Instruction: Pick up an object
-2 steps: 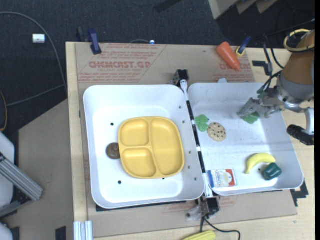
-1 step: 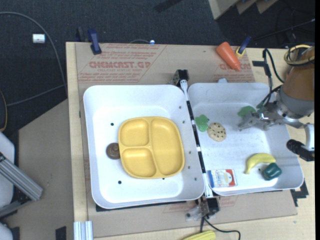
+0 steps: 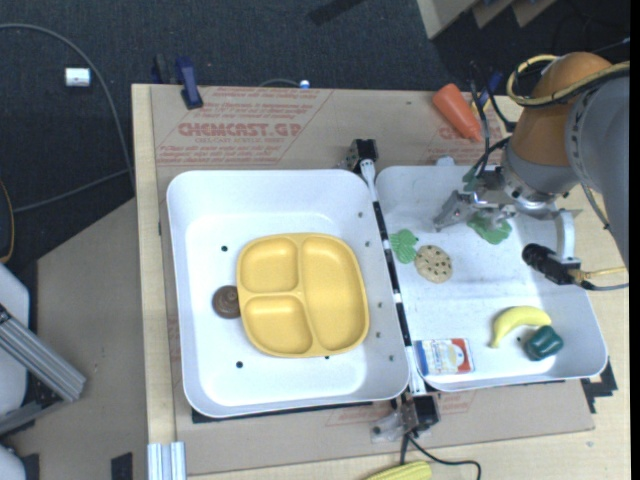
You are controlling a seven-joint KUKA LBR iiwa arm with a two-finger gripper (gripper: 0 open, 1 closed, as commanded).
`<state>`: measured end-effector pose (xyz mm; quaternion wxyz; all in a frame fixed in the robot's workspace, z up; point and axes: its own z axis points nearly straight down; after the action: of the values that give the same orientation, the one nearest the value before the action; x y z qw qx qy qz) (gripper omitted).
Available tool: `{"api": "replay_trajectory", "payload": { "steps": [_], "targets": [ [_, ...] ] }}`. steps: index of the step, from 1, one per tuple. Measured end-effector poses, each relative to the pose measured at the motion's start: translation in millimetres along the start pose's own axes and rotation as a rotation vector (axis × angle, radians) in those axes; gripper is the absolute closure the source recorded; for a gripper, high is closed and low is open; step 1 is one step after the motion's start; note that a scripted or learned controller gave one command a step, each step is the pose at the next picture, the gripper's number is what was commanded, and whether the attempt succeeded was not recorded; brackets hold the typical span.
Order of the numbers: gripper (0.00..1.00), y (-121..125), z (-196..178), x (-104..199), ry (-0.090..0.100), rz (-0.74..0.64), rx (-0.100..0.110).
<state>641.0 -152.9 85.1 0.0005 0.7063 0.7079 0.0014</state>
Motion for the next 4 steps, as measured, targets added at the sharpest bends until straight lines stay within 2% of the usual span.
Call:
{"api": "replay_trajectory", "payload": {
  "steps": [1, 2, 3, 4],
  "targets": [
    [0.0, 22, -80, -44, -0.005, 0.002, -0.003],
    [0.0, 9, 2, -47, -0.001, 0.002, 0.006],
    [1.0, 10, -11, -47, -0.004, 0.001, 0.0],
    [1.0, -39, 0, -71, -0.002, 0.003, 0.004]
  ]
}}
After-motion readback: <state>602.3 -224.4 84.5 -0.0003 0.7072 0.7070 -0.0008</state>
